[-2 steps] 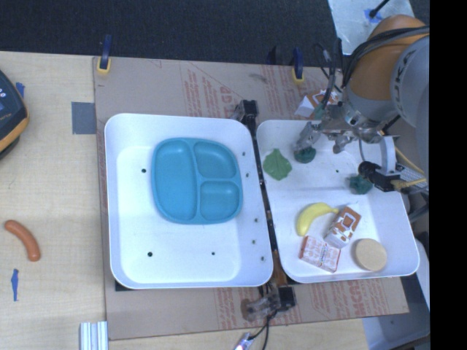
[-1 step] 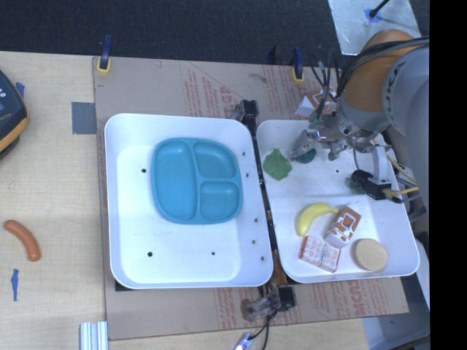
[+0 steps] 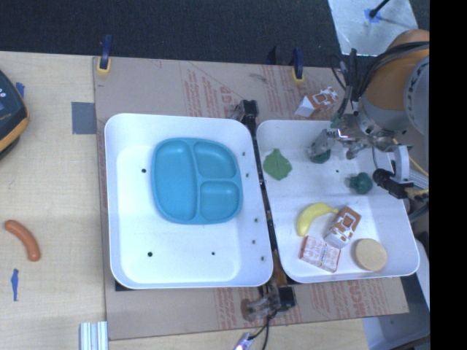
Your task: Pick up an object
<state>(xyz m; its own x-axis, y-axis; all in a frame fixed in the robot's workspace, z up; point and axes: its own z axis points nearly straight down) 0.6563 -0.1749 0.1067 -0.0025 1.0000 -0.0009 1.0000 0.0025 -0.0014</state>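
Observation:
My gripper (image 3: 336, 150) hangs over the back of the right bin (image 3: 408, 224), its two fingers spread apart with nothing between them. A dark teal lump (image 3: 360, 183) lies just in front of it to the right. A green leafy piece (image 3: 277, 164) sits to its left, near the bin's left wall. Toward the front of that bin lie a yellow banana (image 3: 314, 216), a small carton (image 3: 344, 226), a red-and-white packet (image 3: 319, 254) and a round tan biscuit (image 3: 370, 254).
The left bin (image 3: 124, 254) holds a blue divided plate (image 3: 197, 179). A small packet (image 3: 317, 103) lies outside, behind the right bin. A sausage (image 3: 23, 240) lies on the bench at far left. The arm's cables cross the right bin's right side.

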